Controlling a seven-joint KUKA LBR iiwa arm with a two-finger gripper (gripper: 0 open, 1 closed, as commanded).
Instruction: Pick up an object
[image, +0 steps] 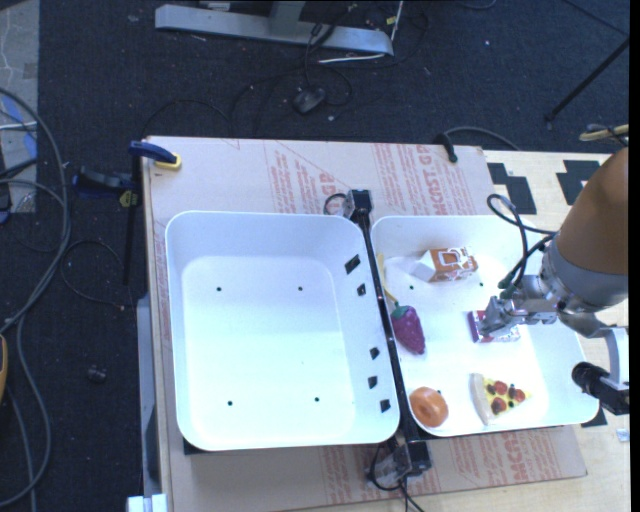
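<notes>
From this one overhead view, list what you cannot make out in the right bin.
- Pincer: too small and blurred to judge its grip.
- Small pink item under the pincer: partly covered, so its identity and any contact are unclear.
- Orange and white box: print too small to read.
- Right bin: its right side is hidden by the arm.
</notes>
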